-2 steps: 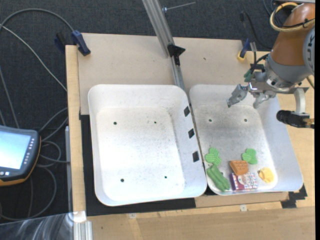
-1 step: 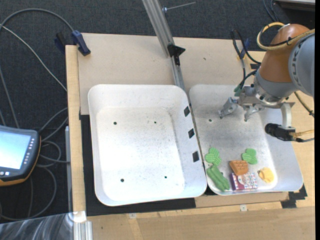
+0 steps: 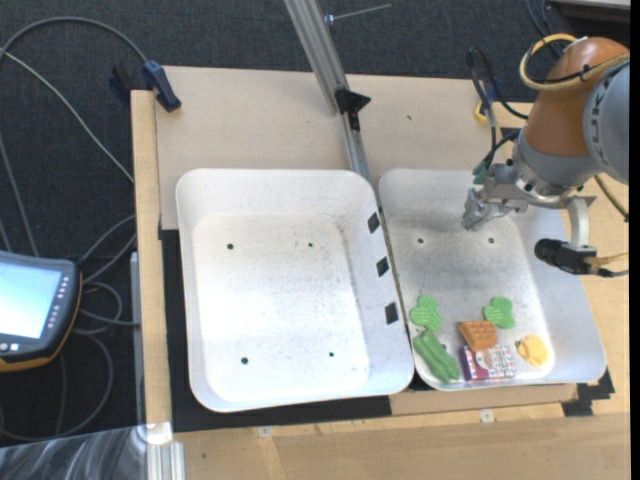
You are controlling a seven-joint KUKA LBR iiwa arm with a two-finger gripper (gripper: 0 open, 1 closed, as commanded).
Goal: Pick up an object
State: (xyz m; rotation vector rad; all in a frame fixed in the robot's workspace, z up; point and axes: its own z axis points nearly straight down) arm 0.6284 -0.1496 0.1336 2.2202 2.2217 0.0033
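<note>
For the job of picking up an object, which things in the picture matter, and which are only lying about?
Belong to the job:
- pincer, above the right bin's far end
- right bin
- green pieces
- orange block
- yellow piece
- purple-edged packet

Lying about:
- left bin
- blue clamp
- handheld screen
- cables

the grey arm comes in from the right, with its orange band up high. its hand points down, low and small.
</note>
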